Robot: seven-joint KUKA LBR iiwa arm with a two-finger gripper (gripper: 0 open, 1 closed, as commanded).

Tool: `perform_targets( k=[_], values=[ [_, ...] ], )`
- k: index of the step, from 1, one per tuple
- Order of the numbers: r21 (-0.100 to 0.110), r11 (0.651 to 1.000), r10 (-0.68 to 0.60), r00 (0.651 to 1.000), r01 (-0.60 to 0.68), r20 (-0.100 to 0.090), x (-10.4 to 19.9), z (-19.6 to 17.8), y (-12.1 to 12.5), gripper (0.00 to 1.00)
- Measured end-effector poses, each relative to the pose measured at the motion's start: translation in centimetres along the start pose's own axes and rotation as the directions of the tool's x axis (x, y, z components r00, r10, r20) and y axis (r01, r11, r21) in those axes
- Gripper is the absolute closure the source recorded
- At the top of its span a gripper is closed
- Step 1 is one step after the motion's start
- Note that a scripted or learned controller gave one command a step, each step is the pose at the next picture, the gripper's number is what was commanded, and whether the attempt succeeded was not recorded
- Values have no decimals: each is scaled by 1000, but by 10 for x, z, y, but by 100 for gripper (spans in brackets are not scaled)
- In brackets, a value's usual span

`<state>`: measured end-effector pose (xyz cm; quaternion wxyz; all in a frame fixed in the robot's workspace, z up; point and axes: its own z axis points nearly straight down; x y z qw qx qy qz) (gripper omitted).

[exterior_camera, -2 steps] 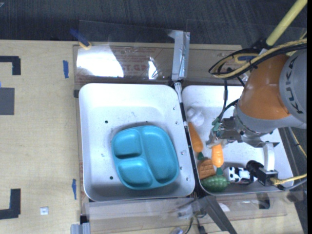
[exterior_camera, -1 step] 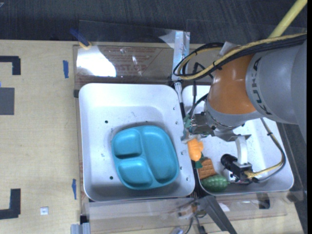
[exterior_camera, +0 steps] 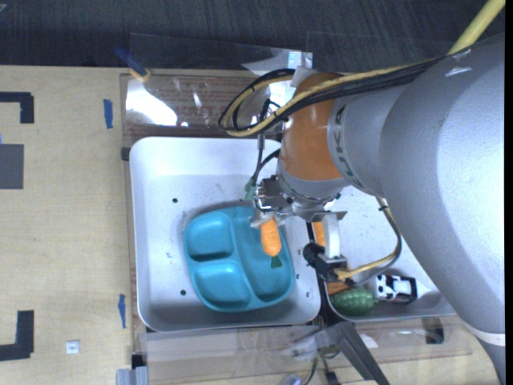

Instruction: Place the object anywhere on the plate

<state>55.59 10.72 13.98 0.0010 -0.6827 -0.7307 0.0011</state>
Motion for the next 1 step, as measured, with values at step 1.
perform_targets(
  k=[1],
  values=[
    [-2,1000,1,1000,-1,0,-1,-1,1,0]
  ],
)
